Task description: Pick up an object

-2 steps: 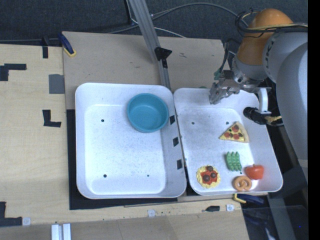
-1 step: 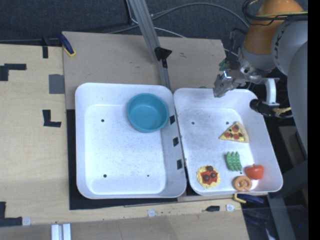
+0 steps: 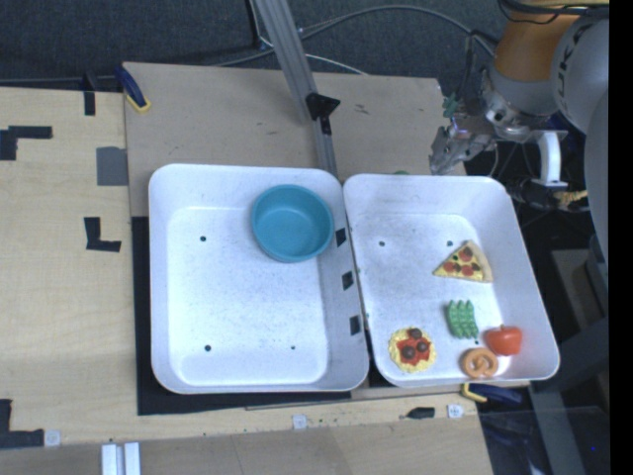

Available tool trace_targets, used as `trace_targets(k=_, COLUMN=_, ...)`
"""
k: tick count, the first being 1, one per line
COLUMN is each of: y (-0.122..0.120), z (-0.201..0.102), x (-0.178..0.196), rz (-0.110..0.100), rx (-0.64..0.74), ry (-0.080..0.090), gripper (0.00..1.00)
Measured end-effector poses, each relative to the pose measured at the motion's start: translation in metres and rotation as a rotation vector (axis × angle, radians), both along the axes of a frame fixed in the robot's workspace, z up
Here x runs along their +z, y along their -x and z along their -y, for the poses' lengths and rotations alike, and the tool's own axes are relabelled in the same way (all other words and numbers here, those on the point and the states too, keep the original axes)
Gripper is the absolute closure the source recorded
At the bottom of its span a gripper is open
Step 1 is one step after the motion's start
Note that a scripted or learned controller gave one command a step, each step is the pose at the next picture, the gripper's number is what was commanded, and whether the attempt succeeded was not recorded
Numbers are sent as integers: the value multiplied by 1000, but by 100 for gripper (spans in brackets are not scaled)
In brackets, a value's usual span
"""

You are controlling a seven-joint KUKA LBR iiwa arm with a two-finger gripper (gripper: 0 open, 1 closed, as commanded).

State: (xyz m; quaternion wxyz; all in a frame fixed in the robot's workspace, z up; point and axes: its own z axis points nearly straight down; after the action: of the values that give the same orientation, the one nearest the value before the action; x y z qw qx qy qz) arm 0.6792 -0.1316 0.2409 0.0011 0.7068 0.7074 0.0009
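arm: I'm seeing the grey KUKA arm with the orange band (image 3: 539, 52) reaching in from the right, sitting above the far right corner of the bench.
gripper: the two-finger gripper (image 3: 447, 156) is hanging just outside the far edge of the right shallow white bin (image 3: 396, 206), near that bin's far middle; nothing is showing between its tips. Too small and dark here, so I cannot tell whether it's parted or closed.
left bin: the left shallow white bin (image 3: 198, 295) is holding a round blue plastic bowl (image 3: 292, 223), upright, sitting near its far right corner.
right bin, task things: a toy pizza slice with red dots (image 3: 464, 263) is lying by the right edge, mid-depth. A small green ridged toy piece (image 3: 461, 319) is lying nearer, just beside a red toy tomato-like piece (image 3: 503, 339) at the near right corner. A tan ring-shaped toy (image 3: 480, 363) is touching or nearly touching the red piece. A round yellow toy pizza with red toppings (image 3: 411, 349) is lying along the near edge.
status: I'm reading every toy as resting in its bin, nothing lifted.
pole: a grey metal pole (image 3: 297, 57) is slanting down to the gap between both bins.
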Motion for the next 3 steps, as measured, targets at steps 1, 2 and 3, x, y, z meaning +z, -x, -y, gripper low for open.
trace_targets(k=1, y=16, z=-54, x=8, rz=-2, rx=3, ry=-1, gripper=100)
trace_targets(k=2, y=32, z=-115, x=3, rz=-4, rx=4, ry=-1, gripper=100)
trace_targets(k=3, y=38, z=-168, x=6, rz=-3, rx=4, ry=-1, gripper=100)
